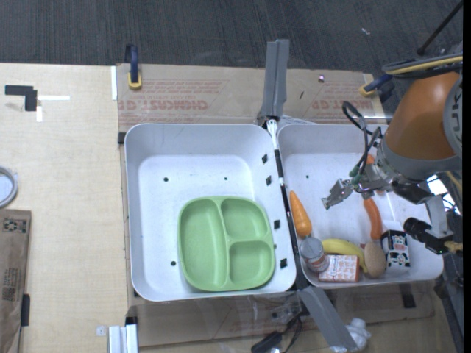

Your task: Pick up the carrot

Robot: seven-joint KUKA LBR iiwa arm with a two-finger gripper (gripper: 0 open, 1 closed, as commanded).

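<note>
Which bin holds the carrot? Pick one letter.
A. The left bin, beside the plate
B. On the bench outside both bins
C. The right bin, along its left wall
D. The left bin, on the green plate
C: the carrot lies in the right bin, close along its left wall, above the small can.

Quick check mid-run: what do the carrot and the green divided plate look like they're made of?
The carrot looks like moulded plastic or rubber, probably a toy: uniform orange, smooth skin, slight sheen, though the view is too coarse to be sure. The green divided plate looks like matte plastic: even pale green, soft rounded rims between its three compartments, no glare.
</note>
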